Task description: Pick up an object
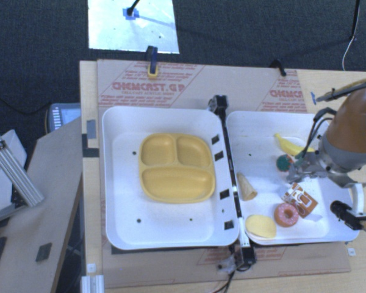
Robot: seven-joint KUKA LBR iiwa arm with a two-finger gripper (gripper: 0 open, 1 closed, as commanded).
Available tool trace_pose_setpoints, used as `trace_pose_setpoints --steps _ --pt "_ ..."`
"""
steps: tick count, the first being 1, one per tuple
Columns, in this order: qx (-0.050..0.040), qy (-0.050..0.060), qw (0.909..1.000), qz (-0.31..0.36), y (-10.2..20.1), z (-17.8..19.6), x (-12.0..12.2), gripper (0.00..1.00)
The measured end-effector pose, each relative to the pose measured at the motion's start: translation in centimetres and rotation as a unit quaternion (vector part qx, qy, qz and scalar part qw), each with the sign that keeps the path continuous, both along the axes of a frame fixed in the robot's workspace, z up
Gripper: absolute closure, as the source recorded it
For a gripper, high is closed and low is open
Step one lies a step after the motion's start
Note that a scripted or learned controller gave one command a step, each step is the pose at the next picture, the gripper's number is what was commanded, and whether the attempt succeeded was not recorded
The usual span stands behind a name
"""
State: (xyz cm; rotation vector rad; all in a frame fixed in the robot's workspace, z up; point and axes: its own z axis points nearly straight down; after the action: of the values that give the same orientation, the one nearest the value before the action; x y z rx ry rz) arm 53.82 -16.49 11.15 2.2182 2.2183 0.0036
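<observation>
Bins sit side by side on the tabletop (pixel 189 81), and we reach into the right one from the right. Our gripper (pixel 297 171) hangs low over the right shallow white bin (pixel 256 130), just beside a small dark green round piece (pixel 283 162) and just above a small white and orange carton-like toy (pixel 300 201). We cannot tell how the gripper stands, as the wrist hides its tips, and we see nothing between them. A yellow banana-shaped toy (pixel 288 143) lies toward the bin's far side, partly behind our grey arm with its orange band (pixel 354 127). A pink ring doughnut toy (pixel 287 215) touches the carton's near left side. A pale yellow flat oval piece (pixel 261 226) lies at the near left corner, and a tan cone-shaped toy (pixel 246 186) rests close to the left wall. The left shallow white bin (pixel 119 163) holds a yellow plastic three-compartment plate (pixel 175 167) near its middle.
</observation>
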Motion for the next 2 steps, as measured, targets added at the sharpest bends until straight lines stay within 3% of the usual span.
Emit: trace_pose_setpoints --steps 2 --pt "-0.0001 -0.001 1.0000 0.003 0.0 9.1 0.9 1.00"
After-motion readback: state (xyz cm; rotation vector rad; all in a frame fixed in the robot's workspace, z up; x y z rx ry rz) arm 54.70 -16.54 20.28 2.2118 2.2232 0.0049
